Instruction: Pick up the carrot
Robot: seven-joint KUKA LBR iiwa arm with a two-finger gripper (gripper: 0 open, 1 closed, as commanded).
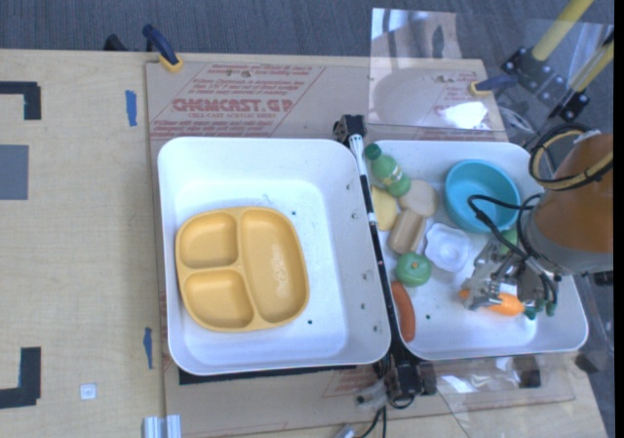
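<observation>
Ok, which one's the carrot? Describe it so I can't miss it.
Go to the right-hand bin, then towards its lower right corner, below the blue bowl. The carrot is the short bright-orange piece lying by the gripper; the red sausage by the bin's left wall is longer and darker.

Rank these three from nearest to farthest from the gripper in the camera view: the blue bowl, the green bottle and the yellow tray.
Measured from the gripper in the right bin:
1. Blue bowl, just beyond it in the same bin.
2. Green bottle, at that bin's far left corner.
3. Yellow tray, across in the left bin.
</observation>
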